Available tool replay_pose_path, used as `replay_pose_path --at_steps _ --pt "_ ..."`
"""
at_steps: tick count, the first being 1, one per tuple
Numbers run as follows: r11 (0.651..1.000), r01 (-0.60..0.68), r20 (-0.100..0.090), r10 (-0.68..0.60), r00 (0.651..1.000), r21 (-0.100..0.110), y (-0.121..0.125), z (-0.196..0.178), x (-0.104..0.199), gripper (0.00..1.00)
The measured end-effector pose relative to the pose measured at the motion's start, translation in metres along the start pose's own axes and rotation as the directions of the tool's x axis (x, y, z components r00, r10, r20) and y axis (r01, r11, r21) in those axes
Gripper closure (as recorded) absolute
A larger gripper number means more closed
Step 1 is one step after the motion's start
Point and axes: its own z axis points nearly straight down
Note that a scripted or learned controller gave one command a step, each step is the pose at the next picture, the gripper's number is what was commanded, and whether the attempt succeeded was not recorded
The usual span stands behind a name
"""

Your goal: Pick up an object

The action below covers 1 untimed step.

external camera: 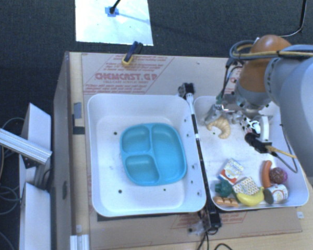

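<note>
While your gripper (221,111) hangs low beside the toy croissant (221,126) in the right bin (301,191), nothing is lifted yet; whether it is clenched I cannot tell.

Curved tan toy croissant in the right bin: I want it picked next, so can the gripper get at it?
Probably yes: the curved tan toy croissant lies apart from the other toys, and the gripper hovers right above it.

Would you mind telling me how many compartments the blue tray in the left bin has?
3. The blue tray has two compartments side by side along its far edge, one far-left and one far-right, and a third along its near side. None looks hidden.
</note>
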Motion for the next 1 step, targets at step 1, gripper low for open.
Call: replay_pose_path --at_steps 1 --pt "1.0 0.0 0.0 0.0 1.0 0.0 0.0106 -0.0001 0.0077 0.0"
